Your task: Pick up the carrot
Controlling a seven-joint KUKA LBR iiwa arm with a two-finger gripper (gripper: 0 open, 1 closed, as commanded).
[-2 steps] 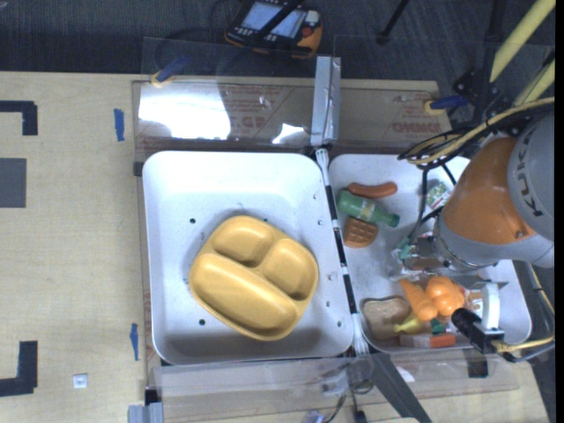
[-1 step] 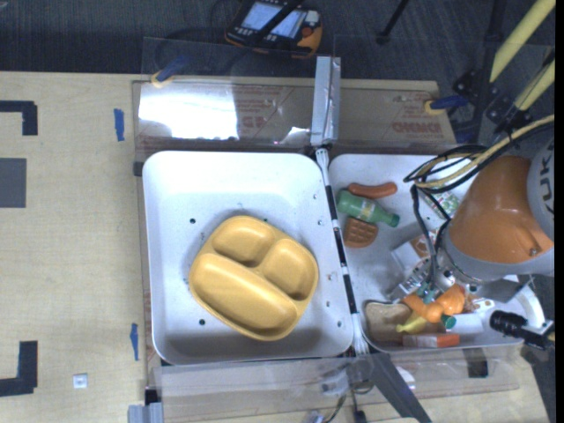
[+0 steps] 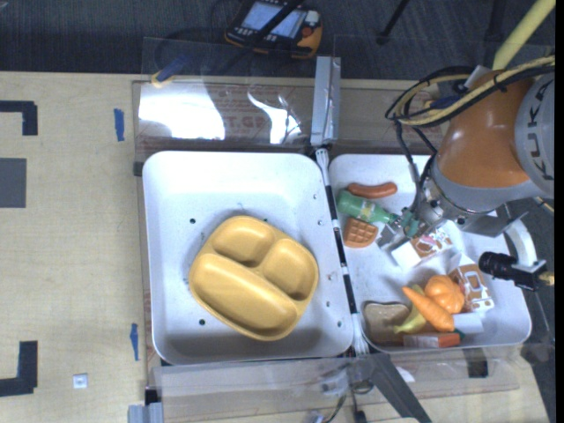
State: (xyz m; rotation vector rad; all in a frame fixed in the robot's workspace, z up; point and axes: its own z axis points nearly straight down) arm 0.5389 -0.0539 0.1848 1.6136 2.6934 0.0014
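Presently, findings by size, largest first:
Bench (image 3: 70, 236): light wood surface across the left and centre of the frame, black and blue tape marks along its left part
Left bin (image 3: 167, 192): white, shallow, centre of the frame
Yellow divided dish (image 3: 254, 276): lies in the left bin, towards its lower middle, three hollows facing up
Right bin (image 3: 511, 324): white, just beside the left bin, right of centre
Arm (image 3: 489, 148): grey with orange band, upper right of the frame, reaching down over the right bin's upper right part
Gripper (image 3: 412, 223): low over the upper middle of the right bin, near a white carton; whether its fingers are apart or closed cannot be told
Green bottle (image 3: 363, 208): lying flat, upper left of the right bin
Sausage (image 3: 372, 189): just above the green bottle
Waffle (image 3: 359, 233): just below the green bottle
Carrot (image 3: 426, 307): orange, lying at a slant in the lower middle of the right bin, touching an orange fruit (image 3: 445, 293) on its right; well apart from the gripper
Bread slice (image 3: 385, 317): lower left of the right bin, beside the carrot
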